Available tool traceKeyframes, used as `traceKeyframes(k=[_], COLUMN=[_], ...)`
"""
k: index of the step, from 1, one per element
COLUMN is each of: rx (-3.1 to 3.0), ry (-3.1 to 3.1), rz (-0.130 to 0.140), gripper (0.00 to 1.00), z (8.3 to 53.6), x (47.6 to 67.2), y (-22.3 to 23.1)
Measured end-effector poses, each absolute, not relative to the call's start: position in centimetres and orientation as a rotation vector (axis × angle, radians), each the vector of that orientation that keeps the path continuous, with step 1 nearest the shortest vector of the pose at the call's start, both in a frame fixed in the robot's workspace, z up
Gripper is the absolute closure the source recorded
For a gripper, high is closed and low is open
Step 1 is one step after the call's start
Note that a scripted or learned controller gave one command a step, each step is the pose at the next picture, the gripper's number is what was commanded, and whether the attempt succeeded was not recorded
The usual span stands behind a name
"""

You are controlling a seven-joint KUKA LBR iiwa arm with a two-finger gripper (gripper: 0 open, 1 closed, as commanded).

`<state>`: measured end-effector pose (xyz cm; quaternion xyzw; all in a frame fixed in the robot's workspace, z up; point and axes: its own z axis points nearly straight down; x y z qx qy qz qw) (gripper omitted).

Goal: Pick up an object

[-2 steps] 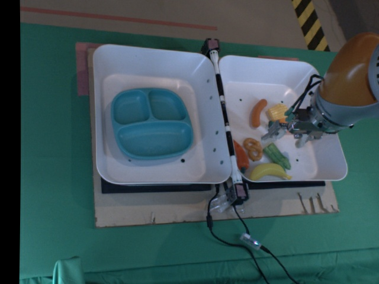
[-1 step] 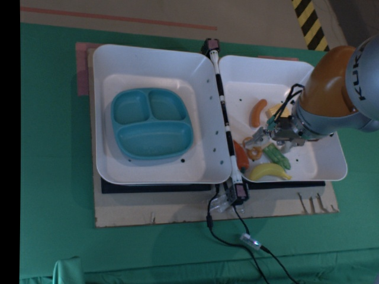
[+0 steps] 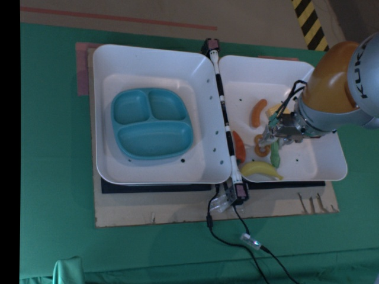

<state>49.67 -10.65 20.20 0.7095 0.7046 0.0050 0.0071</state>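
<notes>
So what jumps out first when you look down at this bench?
The big grey arm with its orange band reaching in from the right, its gripper low over toy food in the right bin: a banana and an orange sausage-shaped piece. In the left bin lies a blue divided plate.

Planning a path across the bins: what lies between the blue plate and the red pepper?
In the camera view, bare white bin floor, then the black-and-white divider, separate the blue plate from the red pepper.

We see 1 arm [image 3: 355, 93] with a glossy orange band beside a pale grey shell bearing dark letters "KU", a black cable looping along its wrist, and a small dark metallic gripper [image 3: 273, 136] at its end.
</notes>
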Motion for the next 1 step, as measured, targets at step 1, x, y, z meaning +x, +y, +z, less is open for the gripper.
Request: traceKeyframes(k=[1], rx=[2.224], ry=[2.217], rz=[-0.001], gripper=[1.0], z=[29.65], x=[51.04], y=[-7.9])
